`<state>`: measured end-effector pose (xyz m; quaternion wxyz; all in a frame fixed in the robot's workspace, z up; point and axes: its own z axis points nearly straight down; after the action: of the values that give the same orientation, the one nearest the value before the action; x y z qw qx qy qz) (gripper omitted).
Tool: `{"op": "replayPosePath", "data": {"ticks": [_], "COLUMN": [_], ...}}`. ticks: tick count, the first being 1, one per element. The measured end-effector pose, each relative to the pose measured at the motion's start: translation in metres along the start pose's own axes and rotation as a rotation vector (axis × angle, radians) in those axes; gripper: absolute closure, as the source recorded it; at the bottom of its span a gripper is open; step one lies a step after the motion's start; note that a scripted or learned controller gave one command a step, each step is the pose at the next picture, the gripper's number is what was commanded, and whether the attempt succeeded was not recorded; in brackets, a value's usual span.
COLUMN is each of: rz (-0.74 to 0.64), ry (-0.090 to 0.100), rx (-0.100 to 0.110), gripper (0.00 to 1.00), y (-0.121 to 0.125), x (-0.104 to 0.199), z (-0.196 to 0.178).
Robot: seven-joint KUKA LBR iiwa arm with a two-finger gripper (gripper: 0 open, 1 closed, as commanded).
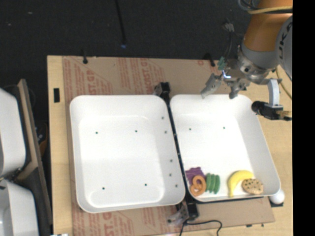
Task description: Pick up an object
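Along the near edge of the right bin [246, 127] lie several small toys: a purple piece [195, 171], an orange ring [198, 185], a green piece [212, 182], a yellow banana [238, 180] and a brown cookie [252, 186]. My gripper [220, 90] hangs over the far rim of the right bin, well away from the toys. Its two fingers are spread apart and open, with nothing between them.
The left bin [88, 132] sits beside the right one, both on a cardboard sheet [113, 77]. A black clamp [163, 89] stands at the far end of the seam between the bins. A black fitting [266, 109] sticks out by the right bin's far right corner.
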<state>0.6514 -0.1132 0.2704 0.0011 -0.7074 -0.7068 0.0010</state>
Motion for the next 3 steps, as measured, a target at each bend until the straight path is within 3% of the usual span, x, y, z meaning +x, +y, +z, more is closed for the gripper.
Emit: {"op": "replayPosePath", "data": {"ticks": [1,3], "rz": [-0.001,0.0], "ry": [0.0,0.0], "rx": [-0.004,0.001], "gripper": [0.0,0.0], "y": [0.001,-0.008], "x": [0.0,-0.006], "z": [-0.002,0.096]}}
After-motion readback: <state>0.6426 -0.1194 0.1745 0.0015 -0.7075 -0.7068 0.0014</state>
